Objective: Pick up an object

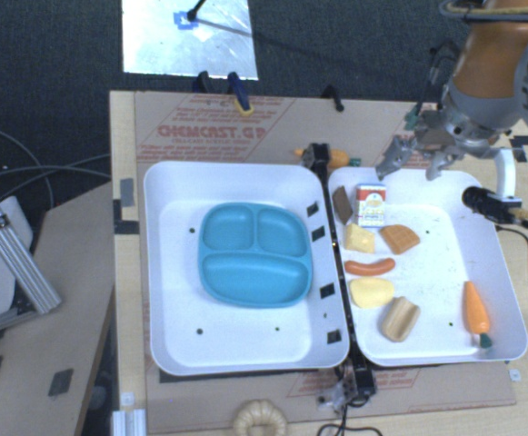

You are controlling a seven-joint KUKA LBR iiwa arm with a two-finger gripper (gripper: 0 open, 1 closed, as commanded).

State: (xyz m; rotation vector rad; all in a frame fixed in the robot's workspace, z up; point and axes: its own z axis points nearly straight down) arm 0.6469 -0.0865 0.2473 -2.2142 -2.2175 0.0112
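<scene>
My gripper (413, 164) hangs over the far edge of the right bin (441, 266), fingers spread and nothing between them. Just below and left of it a small red-and-white carton (371, 205) stands in the bin, beside a dark brown piece (342, 204). Further toward me lie a yellow cheese wedge (359, 238), a brown pastry (400, 238), a red sausage (370, 266), a pale yellow potato (372, 292) and a bread roll (398, 319). An orange carrot (475, 309) rests near the bin's right wall.
The left bin (173, 243) holds a blue divided plate (254, 252). An orange item (338, 159) lies outside the bins at the far end of the divider. A doughnut (259, 418) sits on the bench in front. A black cable end (482, 202) juts over the right bin.
</scene>
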